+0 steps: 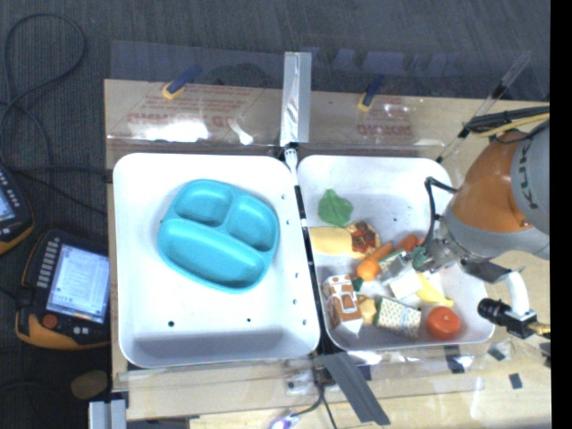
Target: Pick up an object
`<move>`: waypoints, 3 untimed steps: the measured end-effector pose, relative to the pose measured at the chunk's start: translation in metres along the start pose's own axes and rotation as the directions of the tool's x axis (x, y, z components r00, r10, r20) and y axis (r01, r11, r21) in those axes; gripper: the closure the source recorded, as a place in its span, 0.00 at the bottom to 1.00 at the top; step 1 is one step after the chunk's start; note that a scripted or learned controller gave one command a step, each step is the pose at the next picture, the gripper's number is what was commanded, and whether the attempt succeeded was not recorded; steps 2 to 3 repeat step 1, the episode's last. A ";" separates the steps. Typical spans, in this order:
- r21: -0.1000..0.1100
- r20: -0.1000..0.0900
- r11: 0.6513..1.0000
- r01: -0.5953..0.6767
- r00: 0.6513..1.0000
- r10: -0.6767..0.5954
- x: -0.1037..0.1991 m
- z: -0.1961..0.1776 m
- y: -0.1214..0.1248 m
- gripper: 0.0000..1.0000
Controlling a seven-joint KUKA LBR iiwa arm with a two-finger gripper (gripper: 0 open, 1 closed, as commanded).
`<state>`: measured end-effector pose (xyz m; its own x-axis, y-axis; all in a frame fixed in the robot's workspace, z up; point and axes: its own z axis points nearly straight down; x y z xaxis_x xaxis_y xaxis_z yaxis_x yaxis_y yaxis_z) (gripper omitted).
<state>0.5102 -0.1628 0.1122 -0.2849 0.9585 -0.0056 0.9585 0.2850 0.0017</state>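
Several small toy food pieces [384, 280] heaped beneath lowered gripper [422, 259] in right shallow white bin [393, 181]; grasp step, finger state indiscernible; next: close, lift.

Single fixed overhead camera, slanted down.
Left bin [134, 239] fills the frame's centre-left, right bin [393, 172] centre-right, seen from moderately close.

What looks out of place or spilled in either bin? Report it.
Nothing stands out. The blue divided plate lies flat, alone in the left bin. The toy food, including a green leaf and red tomato, is heaped loosely but all inside the right bin, where the gripper reaches.
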 end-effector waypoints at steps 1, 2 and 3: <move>0.005 -0.005 1.000 0.000 1.000 0.000 0.062 -0.071 -0.008 1.00; 0.005 -0.005 1.000 0.000 1.000 0.000 0.062 -0.071 -0.008 1.00; 0.005 -0.005 1.000 0.000 1.000 0.000 0.062 -0.071 -0.008 1.00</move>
